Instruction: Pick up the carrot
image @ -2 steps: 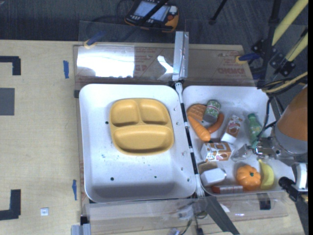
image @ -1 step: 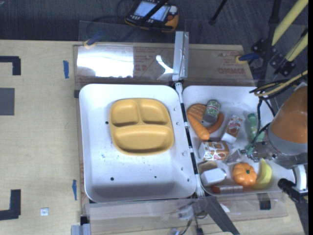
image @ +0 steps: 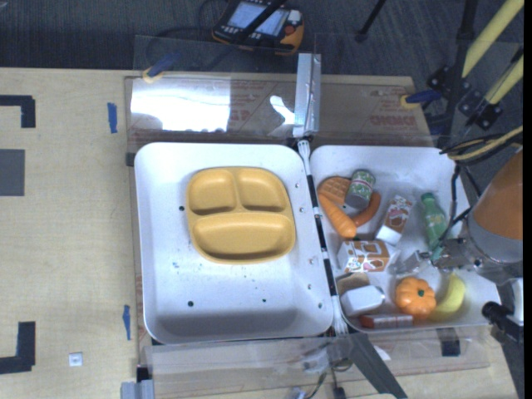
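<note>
One carrot [image: 337, 215] lies diagonally; tip toward lower right.

We note a pale wood counter [image: 66, 248] with black corner marks [image: 25, 110] and strips of blue tape [image: 112, 117]. Beyond its far edge lies dark grey carpet [image: 100, 15], where a handheld control pendant [image: 258, 23] rests with its cable. Black stand legs [image: 391, 2] and yellow tubing [image: 495, 23] cross the upper right.

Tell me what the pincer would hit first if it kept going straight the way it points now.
Probably the small white-and-red carton: the pincer points leftward across the right white bin toward it, though height is unclear from above.
</note>
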You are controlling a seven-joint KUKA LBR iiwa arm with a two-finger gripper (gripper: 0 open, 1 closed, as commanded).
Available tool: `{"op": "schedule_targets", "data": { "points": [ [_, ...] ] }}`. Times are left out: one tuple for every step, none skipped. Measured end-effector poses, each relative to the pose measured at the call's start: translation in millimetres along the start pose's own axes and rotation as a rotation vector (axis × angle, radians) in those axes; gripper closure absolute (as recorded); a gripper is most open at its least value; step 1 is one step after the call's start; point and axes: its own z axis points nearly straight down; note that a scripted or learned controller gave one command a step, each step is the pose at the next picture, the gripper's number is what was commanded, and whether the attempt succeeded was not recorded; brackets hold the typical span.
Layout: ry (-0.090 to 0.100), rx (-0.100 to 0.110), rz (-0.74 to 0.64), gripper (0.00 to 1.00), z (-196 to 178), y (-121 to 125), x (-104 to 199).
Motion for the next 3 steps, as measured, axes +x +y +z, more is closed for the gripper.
{"op": "schedule_targets", "data": {
  "points": [
    [-0.004, -0.002, 0.002, 1.00, -9, 1, -2],
    [-0.004, 0.000, 0.004, 1.00, -1, -2, -18],
    [-0.010, -0.003, 0.122, 1.00, -1, 0, 27]
  ]
}}
